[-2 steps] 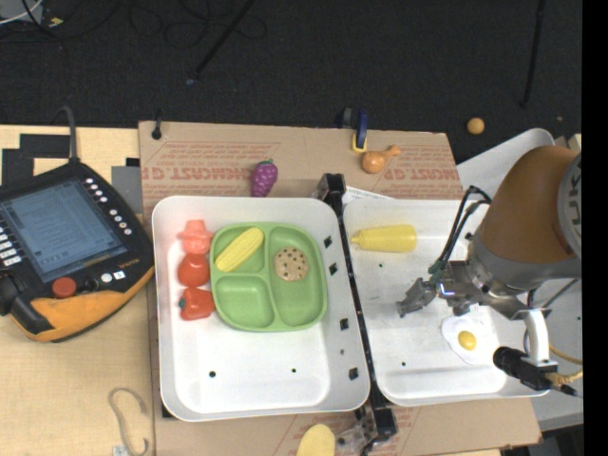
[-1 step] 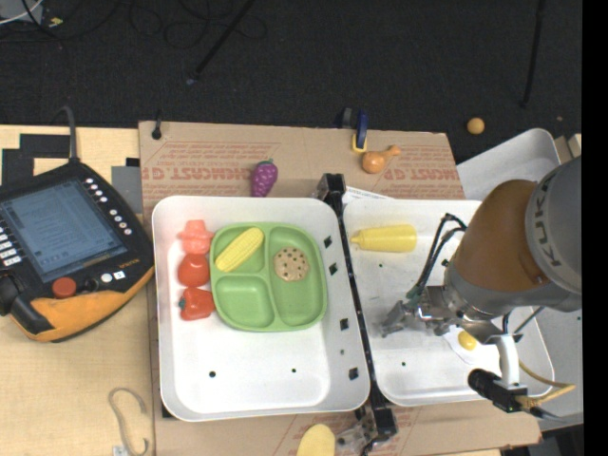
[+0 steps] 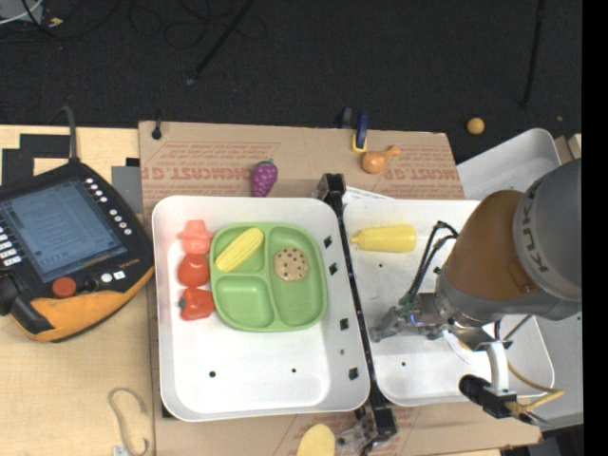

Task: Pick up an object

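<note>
My gripper [image 3: 397, 323] hangs low over the right white bin [image 3: 427, 388], near that bin's left wall, below the grey and orange wrist. A yellow squeeze bottle [image 3: 384, 239] lies on its side at the far end of this bin, well apart from the gripper. The left white bin [image 3: 247, 388] holds a green divided plate [image 3: 249, 304] with a yellow corn cob [image 3: 237, 248] and a round cookie [image 3: 291, 265] in its compartments. Red and pink toy foods [image 3: 193, 272] lie just left of the plate. The arm hides much of the right bin's floor.
A purple grape bunch [image 3: 264, 177] and an orange gourd-shaped toy [image 3: 378, 160] rest on the cardboard behind the bins. A yellow lemon-like toy [image 3: 316, 440] sits at the front edge. A teach pendant [image 3: 66, 245] lies at the left. A black divider [image 3: 347, 293] separates the bins.
</note>
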You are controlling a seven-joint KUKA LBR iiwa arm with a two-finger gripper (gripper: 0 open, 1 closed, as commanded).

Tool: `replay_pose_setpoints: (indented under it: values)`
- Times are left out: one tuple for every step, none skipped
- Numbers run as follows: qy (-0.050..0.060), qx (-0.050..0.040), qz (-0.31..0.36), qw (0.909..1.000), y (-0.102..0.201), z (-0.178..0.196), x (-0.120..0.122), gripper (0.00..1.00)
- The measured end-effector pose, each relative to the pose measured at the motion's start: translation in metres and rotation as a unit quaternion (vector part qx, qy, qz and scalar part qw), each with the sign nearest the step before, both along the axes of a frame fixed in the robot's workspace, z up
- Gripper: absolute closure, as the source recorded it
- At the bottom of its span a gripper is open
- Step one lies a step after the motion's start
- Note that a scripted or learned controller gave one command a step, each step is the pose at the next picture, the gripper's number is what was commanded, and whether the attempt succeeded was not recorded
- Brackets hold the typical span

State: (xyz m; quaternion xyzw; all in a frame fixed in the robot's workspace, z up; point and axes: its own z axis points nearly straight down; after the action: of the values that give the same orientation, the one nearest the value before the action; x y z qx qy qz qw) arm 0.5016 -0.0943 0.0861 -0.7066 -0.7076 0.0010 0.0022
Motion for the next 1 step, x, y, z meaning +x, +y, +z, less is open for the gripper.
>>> replay_pose_setpoints:
  values:
    - [0.000,0.0000,-0.004,1.0000,-0.0024,0.0116,-0.0001,1.00]
